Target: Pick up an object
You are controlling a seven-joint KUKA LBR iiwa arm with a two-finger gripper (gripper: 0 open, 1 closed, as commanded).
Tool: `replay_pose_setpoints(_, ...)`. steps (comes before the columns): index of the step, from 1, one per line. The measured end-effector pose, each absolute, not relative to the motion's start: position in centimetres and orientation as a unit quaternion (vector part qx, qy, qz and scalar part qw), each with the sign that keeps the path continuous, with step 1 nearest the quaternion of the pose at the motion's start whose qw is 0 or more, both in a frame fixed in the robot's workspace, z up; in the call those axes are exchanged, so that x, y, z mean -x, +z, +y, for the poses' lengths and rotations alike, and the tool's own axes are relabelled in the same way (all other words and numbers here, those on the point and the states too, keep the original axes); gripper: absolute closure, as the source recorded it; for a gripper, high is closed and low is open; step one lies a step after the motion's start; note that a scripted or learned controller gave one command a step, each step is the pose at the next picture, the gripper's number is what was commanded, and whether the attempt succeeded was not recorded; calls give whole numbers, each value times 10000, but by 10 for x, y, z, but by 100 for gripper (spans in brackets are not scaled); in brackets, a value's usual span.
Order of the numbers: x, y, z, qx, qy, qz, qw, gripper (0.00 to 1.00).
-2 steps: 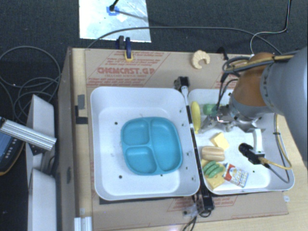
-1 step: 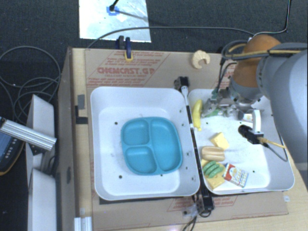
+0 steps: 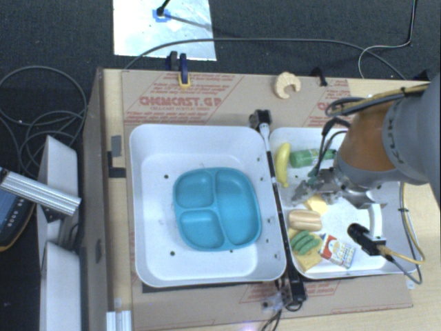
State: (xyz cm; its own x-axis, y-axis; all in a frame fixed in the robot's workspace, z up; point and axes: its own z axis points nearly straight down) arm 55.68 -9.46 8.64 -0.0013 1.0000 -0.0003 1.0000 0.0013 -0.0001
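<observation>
Gripper (image 3: 308,188) is low in the right bin (image 3: 386,271), its open-or-closed state indiscernible, with the hot dog bun (image 3: 304,219) lying just below it in view, long axis crosswise, apparently the nearest candidate.

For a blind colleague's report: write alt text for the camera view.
A grey robot arm reaches from the right into the right white bin, its gripper low among toy foods: a banana, a hot dog, a small carton. The left white bin holds a blue divided plate.
</observation>
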Motion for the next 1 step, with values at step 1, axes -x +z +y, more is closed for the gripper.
replay_pose_setpoints(1,-559,98,-95,-7063,16,7079,20,100)
